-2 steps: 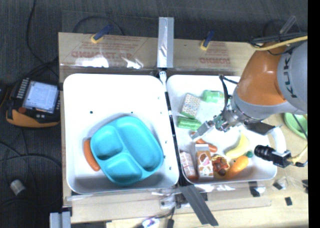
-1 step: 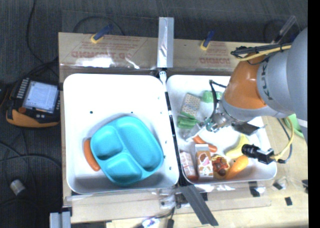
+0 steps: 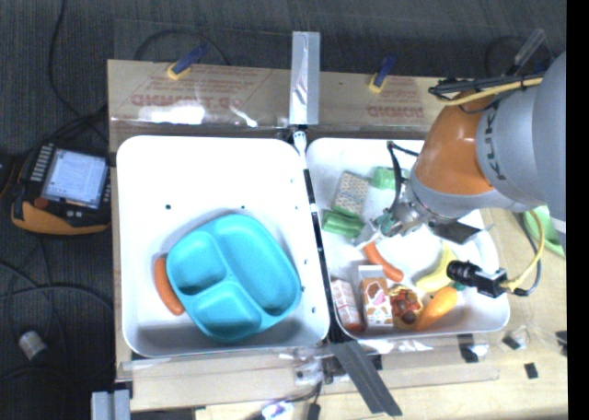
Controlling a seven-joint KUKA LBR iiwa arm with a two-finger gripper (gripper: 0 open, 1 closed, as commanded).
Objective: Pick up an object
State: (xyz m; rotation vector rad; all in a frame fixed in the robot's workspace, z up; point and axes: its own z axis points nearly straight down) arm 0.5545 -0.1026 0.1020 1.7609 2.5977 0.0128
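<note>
My gripper [image 3: 388, 221] hangs low in the right bin [image 3: 414, 245], under the orange band of the arm. It is just right of a green block [image 3: 341, 222] and just above an orange sausage [image 3: 382, 262]. A grey dotted block [image 3: 350, 192] and a small green piece [image 3: 383, 176] lie behind it. Toward the front of the bin lie a yellow banana [image 3: 433, 269], an orange carrot [image 3: 438, 305], a small printed box [image 3: 373, 297] and a red packet [image 3: 342, 302]. I see nothing lifted off the bin floor.
The left bin [image 3: 184, 174] holds a blue divided plate [image 3: 235, 275] with an orange sausage [image 3: 167, 285] along its left side. A raised divider [image 3: 313, 225] separates the bins. A black cable and connector [image 3: 479, 277] trail over the right bin's right side.
</note>
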